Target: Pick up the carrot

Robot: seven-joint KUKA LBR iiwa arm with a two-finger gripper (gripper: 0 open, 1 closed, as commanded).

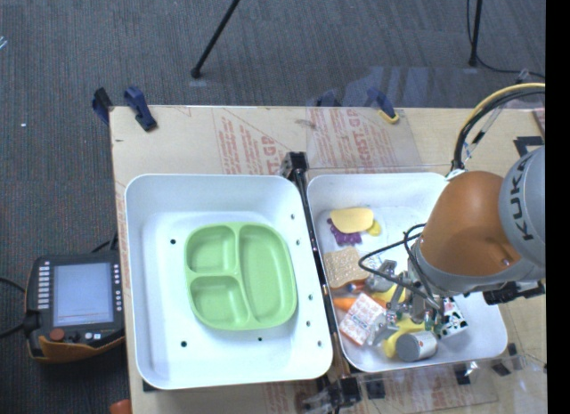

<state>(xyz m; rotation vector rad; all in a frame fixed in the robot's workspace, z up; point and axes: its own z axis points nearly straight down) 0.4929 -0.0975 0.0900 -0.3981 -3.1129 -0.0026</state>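
The carrot (344,302) shows as a small orange piece in the right bin (419,191), wedged between a slice of bread (342,267) and a red-and-white packet (361,319); other items partly cover it. My gripper (399,300) hangs low over the clutter in the bin's front half, just to the right of the carrot. The orange band and wrist (468,230) hide much of the bin's right side. Nothing shows as held.
The right bin also holds a yellow item (352,219), a purple item (343,236), a yellow piece (401,328), a grey can (417,346) and a black-and-white item (452,323). A green divided plate (240,276) lies in the left bin (147,225).
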